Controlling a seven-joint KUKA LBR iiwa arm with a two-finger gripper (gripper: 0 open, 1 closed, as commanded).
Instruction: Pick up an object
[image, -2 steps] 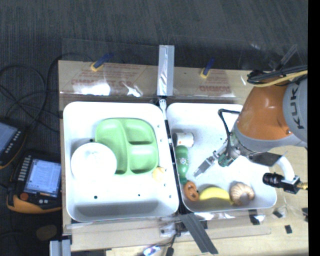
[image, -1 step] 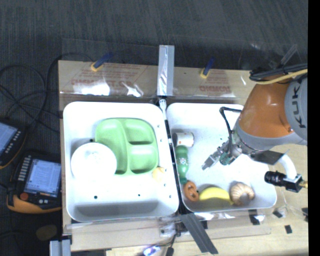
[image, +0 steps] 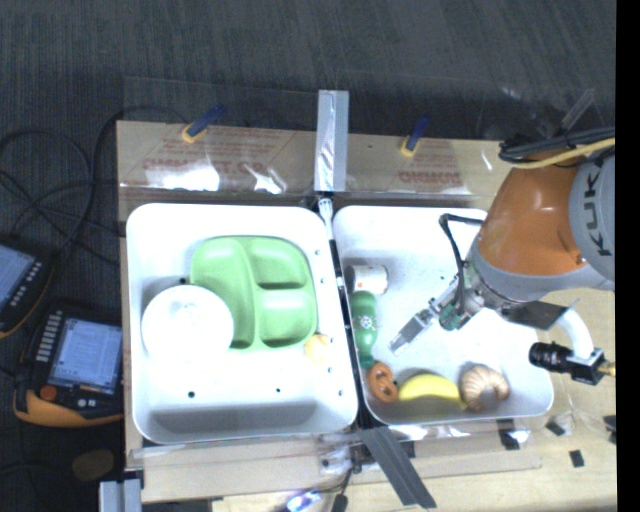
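Arm (image: 535, 235), grey with orange band, nearest the camera, reaches over the right bin (image: 400, 232); its gripper (image: 403, 336) hangs above bare bin floor, fingers slightly parted, nothing between them. Right bin: banana (image: 428, 388), shell-like object (image: 483, 385) and pretzel-like piece (image: 381, 380) along the near wall, green bottle (image: 363, 322) by the left wall. Left bin (image: 240, 415): green divided tray (image: 262, 290), white plate (image: 187, 320).

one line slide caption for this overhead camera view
KUKA arm's gripper hovers in the right bin above a banana, beside a green bottle.
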